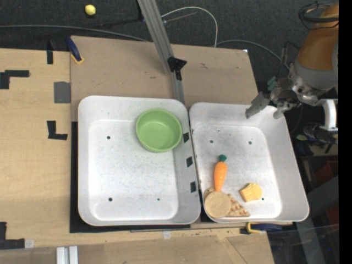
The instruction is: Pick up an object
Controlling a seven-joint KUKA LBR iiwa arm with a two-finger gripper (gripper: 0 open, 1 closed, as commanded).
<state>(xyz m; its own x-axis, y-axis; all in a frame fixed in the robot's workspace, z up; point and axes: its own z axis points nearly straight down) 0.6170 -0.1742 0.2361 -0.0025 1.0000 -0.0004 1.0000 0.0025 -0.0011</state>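
White plastic forms both shallow bins on the bench. The left bin carries a green bowl near its far edge, close to the far right corner, sitting upright with its mouth open to the camera. The right bin carries four small things, all gathered toward its near edge. An orange toy carrot with a green top lies lengthwise, its top pointing toward the far edge. Just beyond its blunt end, a round tan disc rests at the near left corner, and a waffle-patterned piece peeks out from beside the disc, touching it. A yellow wedge like cheese sits just to the right of these, apart from the carrot.

The gripper hangs over the far right corner of the right bin, well apart from the things at the near edge. Two grey fingers angle outward with a gap between them, so it looks parted, and nothing sits between them. Above it rises the grey arm with its orange band.
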